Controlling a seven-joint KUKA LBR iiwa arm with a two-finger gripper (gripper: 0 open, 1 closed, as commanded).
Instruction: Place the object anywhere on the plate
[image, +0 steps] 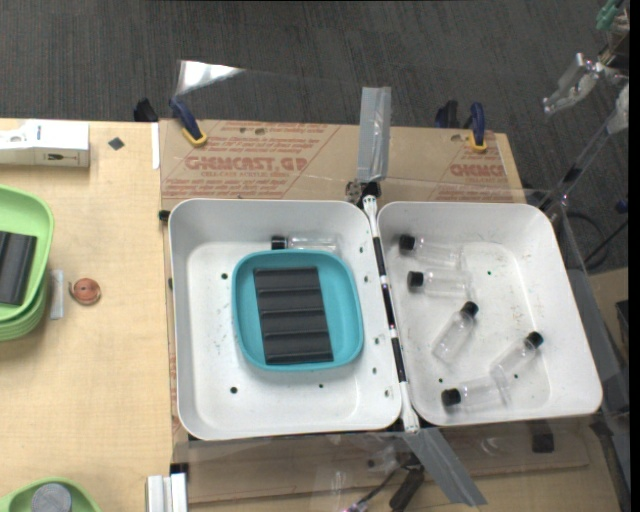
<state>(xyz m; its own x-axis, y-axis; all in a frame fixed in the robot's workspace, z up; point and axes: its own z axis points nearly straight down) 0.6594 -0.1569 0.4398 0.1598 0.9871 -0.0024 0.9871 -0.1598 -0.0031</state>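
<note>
A teal square plate lies in the middle of the left white bin. On the plate rests a dark ridged rectangular block. Just behind the plate's far rim a clear vial with a black cap lies on its side on the bin floor. The right white bin holds several more clear black-capped vials, among them one near the back left, one in the middle and one at the front.
A green dish holding a dark item sits at the left edge of the wooden bench. Near it are a small orange disc and a white box. Cardboard with two clamps lies behind the bins. A metal fixture stands at the top right.
</note>
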